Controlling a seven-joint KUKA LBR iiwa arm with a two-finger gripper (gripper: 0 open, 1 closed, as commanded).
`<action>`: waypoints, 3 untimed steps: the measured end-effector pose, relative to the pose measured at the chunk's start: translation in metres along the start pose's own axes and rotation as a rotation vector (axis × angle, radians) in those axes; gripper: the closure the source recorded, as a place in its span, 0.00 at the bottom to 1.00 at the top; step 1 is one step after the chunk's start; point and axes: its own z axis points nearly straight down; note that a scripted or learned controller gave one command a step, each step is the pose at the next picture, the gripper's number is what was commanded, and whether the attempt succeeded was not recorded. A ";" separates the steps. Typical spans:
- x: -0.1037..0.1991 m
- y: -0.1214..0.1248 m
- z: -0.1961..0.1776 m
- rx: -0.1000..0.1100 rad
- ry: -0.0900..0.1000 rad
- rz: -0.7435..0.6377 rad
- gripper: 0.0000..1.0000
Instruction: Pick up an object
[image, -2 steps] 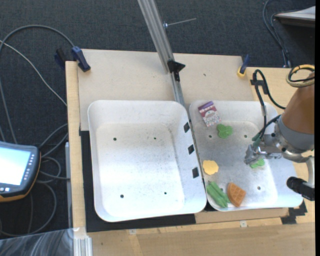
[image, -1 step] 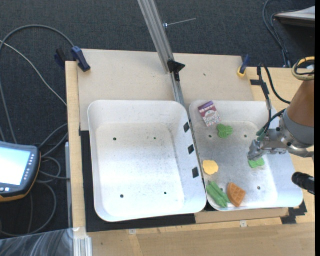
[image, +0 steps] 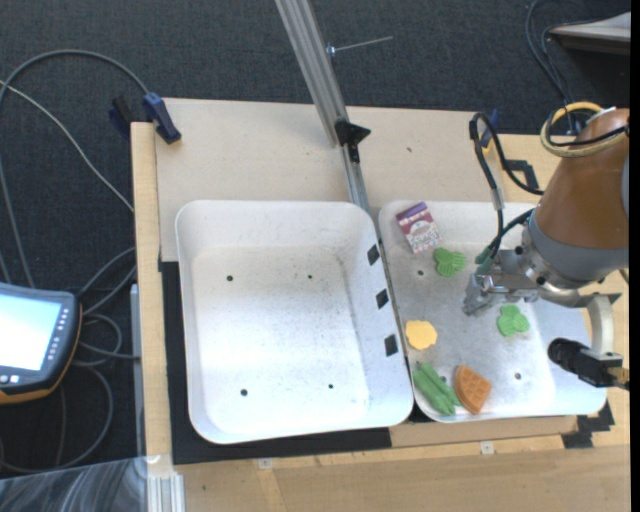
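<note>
Camera view: your gripper (image: 480, 297) sits mid right bin (image: 530, 400), between two green pieces (image: 449, 263) (image: 513, 321). Can't tell its jaw state. Orange piece (image: 472, 388) lies near the bin's front edge.

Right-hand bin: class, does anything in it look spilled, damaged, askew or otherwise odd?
Nothing stands out. The small packet, two green pieces, yellow piece, green pod and orange wedge lie loose and apart in the right bin, none spilled out. The end effector hangs among them.
</note>
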 end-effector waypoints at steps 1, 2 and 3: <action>0.050 0.001 -0.012 0.000 0.000 0.000 1.00; 0.112 -0.005 -0.014 0.004 0.001 -0.001 1.00; 0.171 -0.011 -0.011 0.005 0.001 -0.001 1.00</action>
